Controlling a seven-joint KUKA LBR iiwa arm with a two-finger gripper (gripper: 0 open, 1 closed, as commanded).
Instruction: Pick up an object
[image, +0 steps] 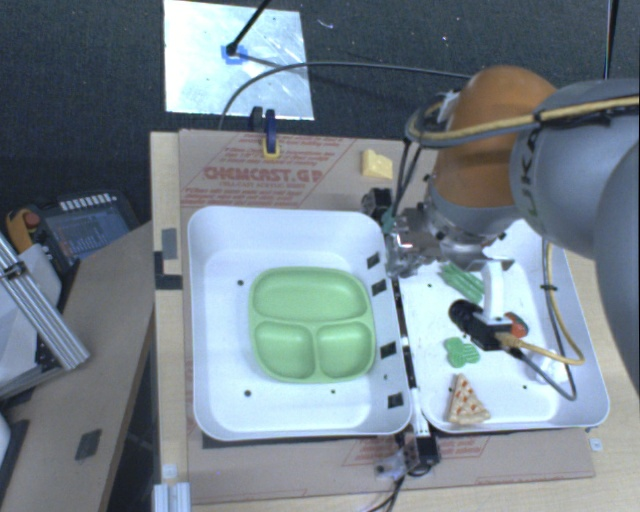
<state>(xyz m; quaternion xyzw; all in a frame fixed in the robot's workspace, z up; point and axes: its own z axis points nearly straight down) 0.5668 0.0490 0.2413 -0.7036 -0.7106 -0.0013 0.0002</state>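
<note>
My gripper (403, 250) hangs low over the near-left corner of the right bin (575, 400), close to the wall shared with the left bin; the orange-banded wrist hides much of it. Loose in the right bin lie a pizza-slice toy (466, 402) at the front, a small green piece (459, 350) just behind it, a green ridged item (463, 279) and a white upright piece (493, 287) near the wrist. I see nothing between the fingers.
A green three-compartment plate (308, 323) sits in the left bin (215, 300). A yellow block (377, 163) lies on the cardboard behind the bins. A small red-orange item (515, 325) rests in the right bin.
</note>
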